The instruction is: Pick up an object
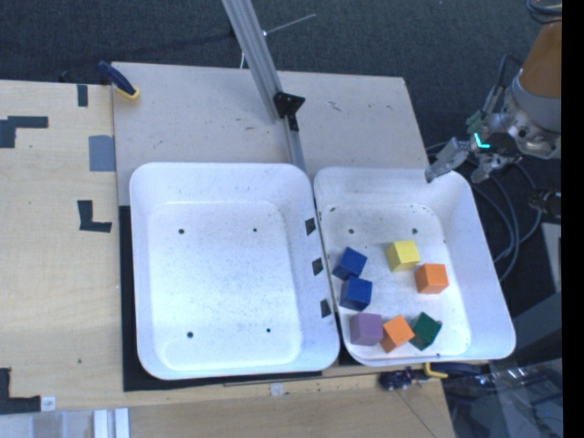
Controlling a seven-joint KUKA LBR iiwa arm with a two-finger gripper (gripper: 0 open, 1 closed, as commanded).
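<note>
Coloured blocks lie in the right bin: a yellow block, an orange block, two blue blocks and, a purple block, a smaller orange block and a green block. You may judge them light, rigid and flat-sided, probably foam or wood, so squeezing opposite faces should hold without crushing. The yellow block stands apart from its neighbours and offers your cleanest hold; the orange block just beside it is nearly as free. The purple, small orange and green blocks touch in a row near the bin's front wall, leaving little room for fingers. The two blue blocks sit near the divider wall. The gripper hangs above the right bin's far corner, nothing between its fingers; their spread cannot be told. The left bin and a slanted metal rail lie clear of your path.
</note>
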